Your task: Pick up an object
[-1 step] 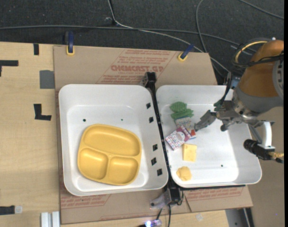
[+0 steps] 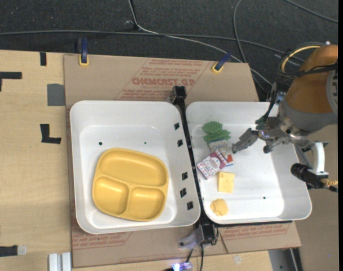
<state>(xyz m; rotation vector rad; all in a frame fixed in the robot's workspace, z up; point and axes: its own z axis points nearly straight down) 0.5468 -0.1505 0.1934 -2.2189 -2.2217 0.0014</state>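
While the grey two-finger gripper [image 2: 255, 141] hangs over the right white bin [image 2: 284, 208], jaws spread and empty, nothing is picked yet; the nearest candidate, a small red-and-white printed packet [image 2: 212, 164], lies on the bin floor beside it.

light: even, bright | shadows: soft | glare: mild on white bins [image 2: 81, 151] | focus: slightly soft
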